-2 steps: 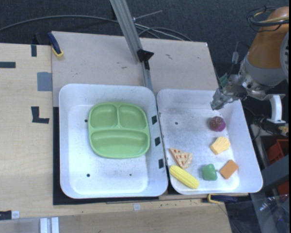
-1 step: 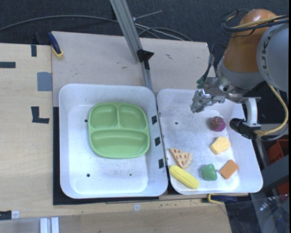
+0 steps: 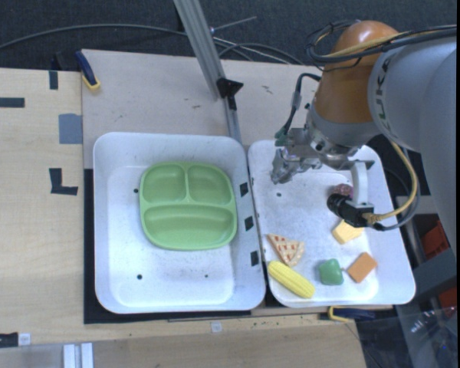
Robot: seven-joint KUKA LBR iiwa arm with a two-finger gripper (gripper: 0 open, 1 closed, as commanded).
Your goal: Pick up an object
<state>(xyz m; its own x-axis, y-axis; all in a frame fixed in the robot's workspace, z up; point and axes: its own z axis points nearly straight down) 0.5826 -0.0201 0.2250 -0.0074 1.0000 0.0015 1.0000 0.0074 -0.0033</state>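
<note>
Toy food items grouped in the right-hand bin (image 3: 391,278), with the gripper (image 3: 282,171) positioned above the bin's far left part.
A corn cob (image 3: 291,279), pizza slice (image 3: 286,248), green piece (image 3: 330,271), orange block (image 3: 361,267) and yellow block (image 3: 346,231) are seen along the near half of the right bin. A small reddish item (image 3: 343,191) is partly hidden by the arm. Nothing is seen beneath the gripper; whether it is released or clenched cannot be told. A green divided plate (image 3: 188,205) is held in the left bin (image 3: 107,205). Both bins are carried by the wooden surface (image 3: 31,205).
</note>
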